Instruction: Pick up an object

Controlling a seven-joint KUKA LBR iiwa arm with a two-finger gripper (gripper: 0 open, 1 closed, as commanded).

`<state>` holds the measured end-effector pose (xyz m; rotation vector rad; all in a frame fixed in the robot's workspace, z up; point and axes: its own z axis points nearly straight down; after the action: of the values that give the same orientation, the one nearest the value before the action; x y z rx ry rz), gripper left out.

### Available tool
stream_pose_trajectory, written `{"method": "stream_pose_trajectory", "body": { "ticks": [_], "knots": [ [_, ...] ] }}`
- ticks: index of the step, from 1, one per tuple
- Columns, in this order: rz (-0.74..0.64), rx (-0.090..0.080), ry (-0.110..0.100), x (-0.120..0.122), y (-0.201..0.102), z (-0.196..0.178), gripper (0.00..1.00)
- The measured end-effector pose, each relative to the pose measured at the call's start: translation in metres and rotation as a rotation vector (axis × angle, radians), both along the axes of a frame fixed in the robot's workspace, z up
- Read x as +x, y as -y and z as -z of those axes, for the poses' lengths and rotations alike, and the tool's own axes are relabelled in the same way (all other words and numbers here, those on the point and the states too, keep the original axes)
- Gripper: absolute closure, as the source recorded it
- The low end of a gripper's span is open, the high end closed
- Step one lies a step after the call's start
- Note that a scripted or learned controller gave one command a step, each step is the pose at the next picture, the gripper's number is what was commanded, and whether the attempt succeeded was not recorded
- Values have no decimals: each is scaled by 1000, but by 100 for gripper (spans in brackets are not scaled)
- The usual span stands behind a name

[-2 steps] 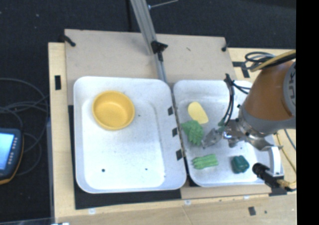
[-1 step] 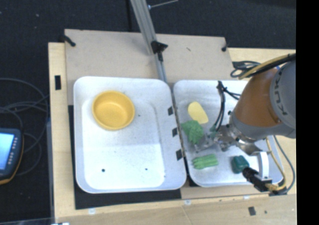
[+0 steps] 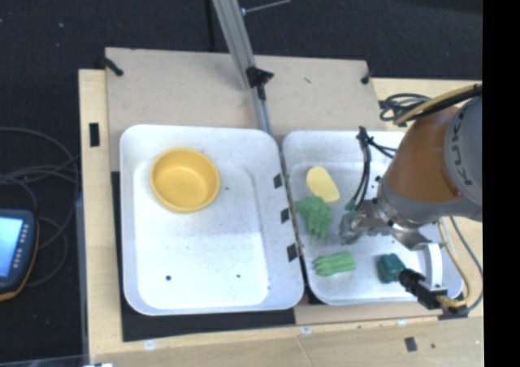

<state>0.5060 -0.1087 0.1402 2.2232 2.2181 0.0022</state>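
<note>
The right bin (image 3: 325,146) holds a yellow oval piece (image 3: 322,183), a bushy green piece (image 3: 314,215), a ridged light green piece (image 3: 334,263) and a small teal block (image 3: 390,267). My gripper (image 3: 351,229) hangs low in this bin, just right of the bushy green piece and above the ridged one. The orange band of the arm (image 3: 422,166) rises behind it to the right. In the left bin (image 3: 203,276) a yellow bowl (image 3: 185,179) sits at the upper left.
A grey metal post (image 3: 236,28) slants up from the seam between the bins. Cables (image 3: 402,105) lie on the bench at the right, behind the arm. A screen device (image 3: 15,248) sits off the bench at far left.
</note>
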Motion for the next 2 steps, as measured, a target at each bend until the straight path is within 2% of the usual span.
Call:
{"method": "stream_pose_trajectory", "body": {
  "ticks": [1, 2],
  "knots": [
    [-2, -1, 3, 9, 7, -52, 100],
    [-2, -1, 3, 6, 8, -95, 100]
  ]
}}
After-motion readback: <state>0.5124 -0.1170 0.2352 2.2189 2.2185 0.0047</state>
